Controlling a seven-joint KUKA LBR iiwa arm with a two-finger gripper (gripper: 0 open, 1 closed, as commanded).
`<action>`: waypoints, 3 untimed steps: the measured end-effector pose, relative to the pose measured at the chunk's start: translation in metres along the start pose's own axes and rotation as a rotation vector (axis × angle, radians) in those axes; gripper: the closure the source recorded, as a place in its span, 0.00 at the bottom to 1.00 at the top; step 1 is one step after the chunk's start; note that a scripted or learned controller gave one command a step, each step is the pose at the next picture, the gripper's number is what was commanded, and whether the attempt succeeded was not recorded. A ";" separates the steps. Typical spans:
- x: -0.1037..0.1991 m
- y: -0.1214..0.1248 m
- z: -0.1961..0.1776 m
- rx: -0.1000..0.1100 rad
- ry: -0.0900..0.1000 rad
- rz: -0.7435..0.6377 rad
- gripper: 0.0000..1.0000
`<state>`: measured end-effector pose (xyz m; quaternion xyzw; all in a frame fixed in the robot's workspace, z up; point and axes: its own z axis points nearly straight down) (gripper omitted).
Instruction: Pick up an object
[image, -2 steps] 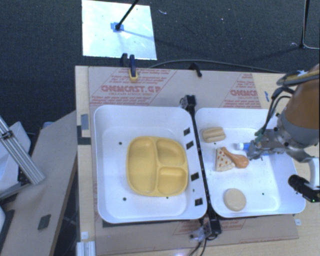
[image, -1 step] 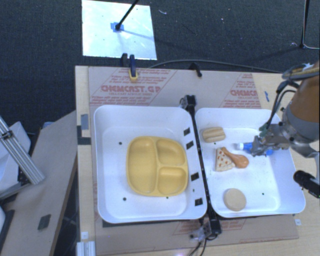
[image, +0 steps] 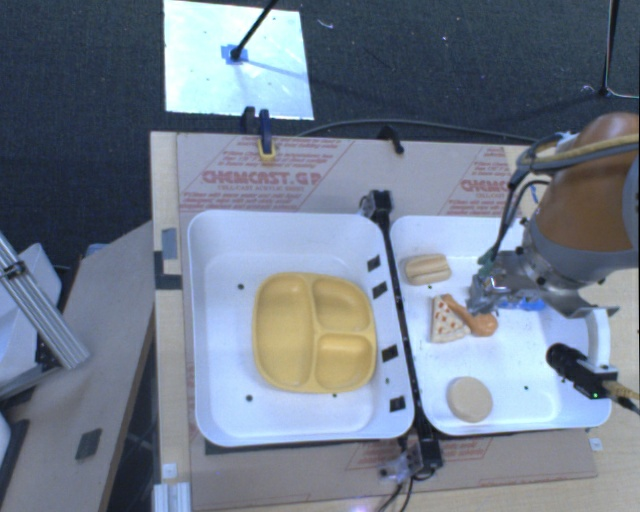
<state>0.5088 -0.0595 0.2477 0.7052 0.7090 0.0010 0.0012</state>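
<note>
The desk carries two white bins. The left bin holds one yellow divided plate. The right bin, beside the plate, holds four food items: one bun, one round biscuit, one pizza slice, one carrot piece. The hand hangs directly over the carrot piece; its grip state cannot be determined.
</note>
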 end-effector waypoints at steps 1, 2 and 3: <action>0.051 0.006 0.015 0.002 0.001 -0.003 1.00; 0.099 0.014 0.012 0.001 0.002 -0.004 1.00; 0.149 0.010 0.027 0.003 0.001 -0.002 1.00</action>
